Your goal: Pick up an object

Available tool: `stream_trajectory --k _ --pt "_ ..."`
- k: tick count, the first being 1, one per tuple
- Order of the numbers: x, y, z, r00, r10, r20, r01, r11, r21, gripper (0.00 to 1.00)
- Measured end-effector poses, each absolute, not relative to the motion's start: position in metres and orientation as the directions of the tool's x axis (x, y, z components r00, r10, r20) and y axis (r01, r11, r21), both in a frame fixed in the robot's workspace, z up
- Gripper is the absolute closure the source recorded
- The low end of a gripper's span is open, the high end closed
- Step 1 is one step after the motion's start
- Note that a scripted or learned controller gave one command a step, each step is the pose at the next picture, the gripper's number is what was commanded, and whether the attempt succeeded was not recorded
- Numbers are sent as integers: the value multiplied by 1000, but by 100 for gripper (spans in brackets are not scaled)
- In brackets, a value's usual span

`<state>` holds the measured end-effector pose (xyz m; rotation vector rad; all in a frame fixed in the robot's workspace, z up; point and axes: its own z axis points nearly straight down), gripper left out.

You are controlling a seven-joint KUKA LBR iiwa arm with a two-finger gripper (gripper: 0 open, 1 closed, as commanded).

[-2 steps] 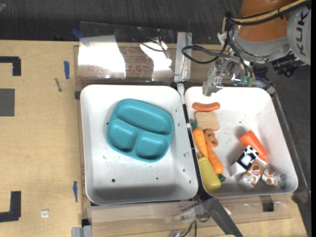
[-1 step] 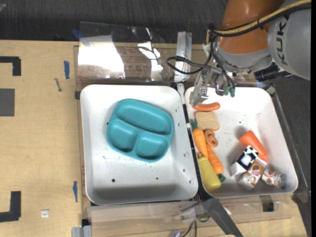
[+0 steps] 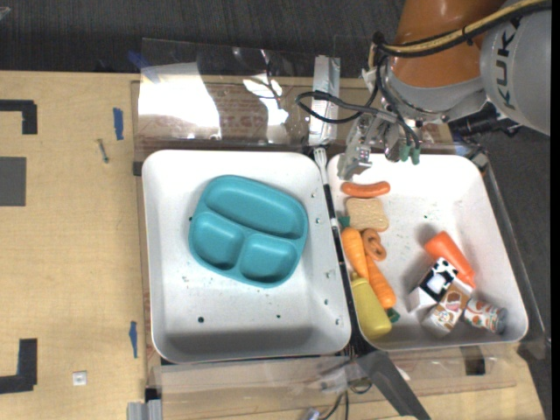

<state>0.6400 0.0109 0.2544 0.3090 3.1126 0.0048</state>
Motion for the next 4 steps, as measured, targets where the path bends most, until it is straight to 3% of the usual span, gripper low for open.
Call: stream_trajectory --k 1,2,3,4 --pt "661 9 225 -976 219 -5 219 976 2 100" --pt "650 9 247 -927 376 -9 376 927 4 100" --pt "652 9 259 -927 374 -18 374 927 7 100" --pt "659 30 222 -899 438 0 438 899 1 100"
